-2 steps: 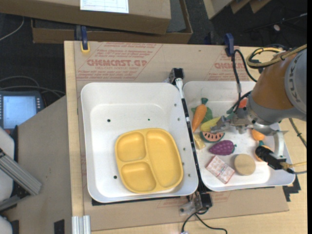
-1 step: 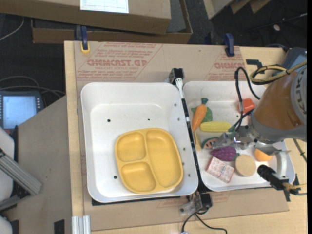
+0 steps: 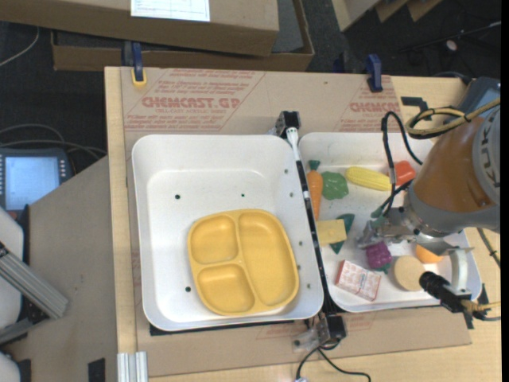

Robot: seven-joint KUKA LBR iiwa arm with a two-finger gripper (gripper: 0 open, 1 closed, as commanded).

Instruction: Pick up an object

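Observation:
The right bin (image 3: 469, 289) holds several toy foods. Among them are an orange carrot (image 3: 316, 189), a green pepper (image 3: 334, 185), a yellow corn cob (image 3: 367, 178), a yellow cheese wedge (image 3: 332, 231), a purple piece (image 3: 377, 255), a red and white packet (image 3: 358, 279) and a beige round piece (image 3: 406, 274). My gripper (image 3: 377, 232) hangs low in this bin, right above the purple piece and just right of the cheese wedge. The wrist and orange band (image 3: 449, 173) cover the bin's right part.
The left bin (image 3: 159, 213) bears a yellow divided plate (image 3: 241, 259). A black clip (image 3: 288, 122) sits at the top of the wall between the bins. An orange piece (image 3: 404, 171) lies near the corn and another (image 3: 427, 254) by the beige piece. Black cables loop near the wrist.

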